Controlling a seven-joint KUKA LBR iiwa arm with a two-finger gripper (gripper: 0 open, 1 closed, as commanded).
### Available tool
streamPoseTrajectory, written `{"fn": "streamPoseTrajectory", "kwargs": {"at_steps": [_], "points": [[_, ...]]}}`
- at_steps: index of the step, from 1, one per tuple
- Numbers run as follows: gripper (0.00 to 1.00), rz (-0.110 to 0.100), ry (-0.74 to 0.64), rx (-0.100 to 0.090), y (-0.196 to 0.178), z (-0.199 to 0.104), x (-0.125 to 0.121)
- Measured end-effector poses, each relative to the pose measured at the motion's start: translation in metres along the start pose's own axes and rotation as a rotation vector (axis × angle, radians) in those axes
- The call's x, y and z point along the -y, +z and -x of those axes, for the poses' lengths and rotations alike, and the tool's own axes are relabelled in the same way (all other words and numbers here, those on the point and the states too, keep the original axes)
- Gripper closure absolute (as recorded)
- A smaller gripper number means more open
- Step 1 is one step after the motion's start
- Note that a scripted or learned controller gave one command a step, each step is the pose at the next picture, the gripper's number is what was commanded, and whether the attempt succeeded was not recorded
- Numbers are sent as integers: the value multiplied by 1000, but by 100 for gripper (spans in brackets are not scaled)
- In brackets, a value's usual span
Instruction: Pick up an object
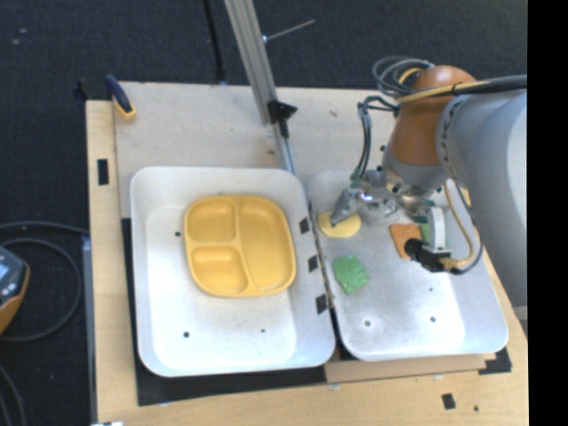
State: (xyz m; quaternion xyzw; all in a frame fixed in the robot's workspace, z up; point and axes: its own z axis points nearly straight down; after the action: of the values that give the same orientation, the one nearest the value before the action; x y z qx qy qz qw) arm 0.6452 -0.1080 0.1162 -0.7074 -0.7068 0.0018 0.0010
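A: Start at the left. What's there?

B: A wooden bench on a dark floor, with a blue and yellow clamp at its far left corner. The left bin sits on it, and a yellow divided plate with three compartments lies flat in that bin, toward the far side.

A: Any writing on the plate or the bin?

B: None I can read. No brand or label is legible anywhere.

A: And in the middle?

B: A metal pole rises from the bench just behind the gap between the bins.

A: The right bin?

B: The right bin holds three small things. A pale yellow round piece lies by the bin's left wall. A green object lies just in front of it, close but apart. An orange object lies further right, partly covered by the arm's hardware.

A: Where's the gripper?

B: The gripper is low over the yellow round piece, right at its top edge. The grey arm with its orange band comes in from the right.

A: Is it grasping the piece?

B: I cannot tell; the tips are too small and blurred.
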Motion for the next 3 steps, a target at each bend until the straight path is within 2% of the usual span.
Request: {"fn": "streamPoseTrajectory", "kwargs": {"at_steps": [1,3], "points": [[100,9,3,1,-16,2,-2],[100,11,-1,1,-112,11,-14]]}}
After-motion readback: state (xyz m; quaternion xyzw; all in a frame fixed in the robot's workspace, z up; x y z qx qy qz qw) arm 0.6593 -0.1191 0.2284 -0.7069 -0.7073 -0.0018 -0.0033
